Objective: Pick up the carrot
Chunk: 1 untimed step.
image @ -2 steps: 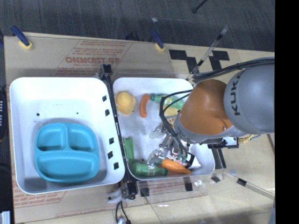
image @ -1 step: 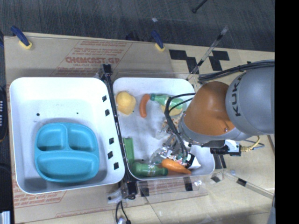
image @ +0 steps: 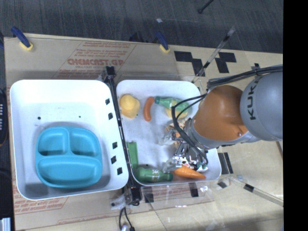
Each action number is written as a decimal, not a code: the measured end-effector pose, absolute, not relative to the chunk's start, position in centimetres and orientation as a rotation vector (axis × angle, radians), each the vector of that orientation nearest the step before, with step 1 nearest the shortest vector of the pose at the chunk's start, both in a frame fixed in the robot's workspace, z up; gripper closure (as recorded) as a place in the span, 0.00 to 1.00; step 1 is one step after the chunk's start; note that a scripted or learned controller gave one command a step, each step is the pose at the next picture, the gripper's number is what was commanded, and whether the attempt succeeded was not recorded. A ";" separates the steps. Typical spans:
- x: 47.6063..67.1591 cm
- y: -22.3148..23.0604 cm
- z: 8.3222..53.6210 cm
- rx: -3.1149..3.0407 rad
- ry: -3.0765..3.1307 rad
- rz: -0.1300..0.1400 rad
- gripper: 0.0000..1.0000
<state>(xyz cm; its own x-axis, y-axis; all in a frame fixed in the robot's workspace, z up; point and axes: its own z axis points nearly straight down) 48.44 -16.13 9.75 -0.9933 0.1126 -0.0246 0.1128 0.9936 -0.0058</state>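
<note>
An orange carrot lies near the front right corner of the right bin, tip pointing right. My gripper hangs low just above and behind it, close to the carrot's thick end; whether it touches is unclear. The orange wrist band and grey arm hide the bin's right side.
A green bottle lies left of the carrot, with a green stick beside it. At the back are a yellow lemon, a small red-orange pepper-like piece and another green bottle. A blue divided tray rests in the left bin.
</note>
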 end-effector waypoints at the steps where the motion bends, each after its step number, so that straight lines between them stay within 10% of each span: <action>1: 48.4 -16.0 10.7 0.169 3.119 -0.011 1.00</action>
<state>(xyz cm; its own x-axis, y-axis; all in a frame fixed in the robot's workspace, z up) 48.45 -16.04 10.71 -0.9940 0.1079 -0.0181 0.1080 0.9941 -0.0062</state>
